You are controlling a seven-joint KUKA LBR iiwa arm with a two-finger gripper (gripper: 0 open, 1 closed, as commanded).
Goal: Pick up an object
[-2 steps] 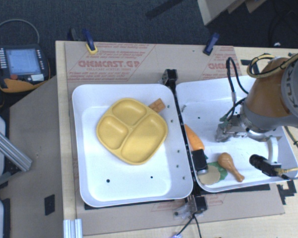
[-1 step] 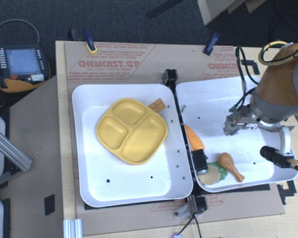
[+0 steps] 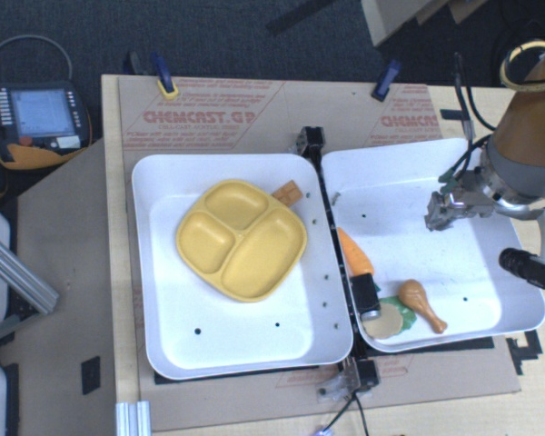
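My gripper (image 3: 442, 213) hangs over the upper right part of the right bin (image 3: 409, 175), at the end of the grey arm with its orange band. Nothing shows between its fingers. In the right bin's lower left lie an orange carrot (image 3: 354, 252), a black block (image 3: 364, 292), a pale green round piece (image 3: 388, 321) and a brown chicken drumstick (image 3: 421, 303). These lie well below and left of the gripper. In the left bin (image 3: 163, 271) rests a yellow divided plate (image 3: 242, 239), with a small brown block (image 3: 287, 193) at its upper right edge.
The bins sit side by side on a cardboard sheet (image 3: 254, 107), with a black divider clamp (image 3: 310, 141) between them at the top. A teach pendant (image 3: 36, 121) lies off the bench at the left. Bare bin floor lies around the gripper.
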